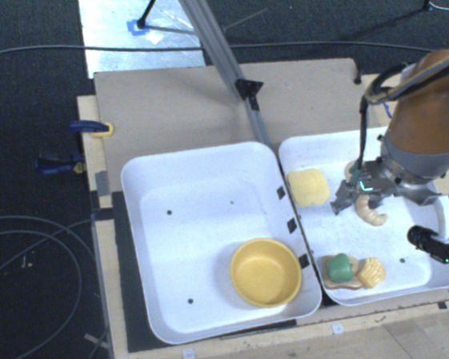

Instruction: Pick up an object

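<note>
The gripper (361,199) is hovering at the right of the frame, low inside the right bin (318,149), directly over a pale curved object (371,213); whether anything is being grasped cannot be told. A yellow block (308,186) is lying left of it. A green piece (339,265) and a tan piece (370,272) are sitting near the bin's lower edge. A yellow bowl (265,271) is resting in the left bin (176,180).

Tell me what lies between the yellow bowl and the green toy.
In the camera view, the touching bin walls, joined by black clips, lie between the yellow bowl in the left bin and the green toy in the right.
</note>
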`<action>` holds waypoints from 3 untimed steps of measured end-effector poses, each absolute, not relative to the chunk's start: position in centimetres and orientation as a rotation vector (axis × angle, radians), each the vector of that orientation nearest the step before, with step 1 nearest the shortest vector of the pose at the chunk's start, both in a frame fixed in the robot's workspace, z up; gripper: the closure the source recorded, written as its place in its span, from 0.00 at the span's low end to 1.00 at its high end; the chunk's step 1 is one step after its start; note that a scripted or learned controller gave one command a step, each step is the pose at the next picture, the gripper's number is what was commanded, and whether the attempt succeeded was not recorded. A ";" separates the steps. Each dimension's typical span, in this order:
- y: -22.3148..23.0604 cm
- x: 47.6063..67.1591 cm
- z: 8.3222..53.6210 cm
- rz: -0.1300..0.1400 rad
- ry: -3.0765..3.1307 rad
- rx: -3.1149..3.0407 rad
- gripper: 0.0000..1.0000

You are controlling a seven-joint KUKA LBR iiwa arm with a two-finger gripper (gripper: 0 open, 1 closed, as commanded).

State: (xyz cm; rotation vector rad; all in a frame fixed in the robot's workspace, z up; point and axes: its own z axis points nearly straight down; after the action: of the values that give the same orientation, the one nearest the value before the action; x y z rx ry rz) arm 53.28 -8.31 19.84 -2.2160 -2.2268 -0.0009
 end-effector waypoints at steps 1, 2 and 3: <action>-8.3 53.3 19.9 -0.002 -2.227 -2.217 0.00; -8.7 53.6 13.7 0.003 -2.220 -2.218 0.00; -8.6 53.6 8.8 0.003 -2.219 -2.219 0.00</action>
State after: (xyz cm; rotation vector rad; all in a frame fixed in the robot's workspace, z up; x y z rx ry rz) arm 53.60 -8.65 8.78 -2.2191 -2.2195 0.0030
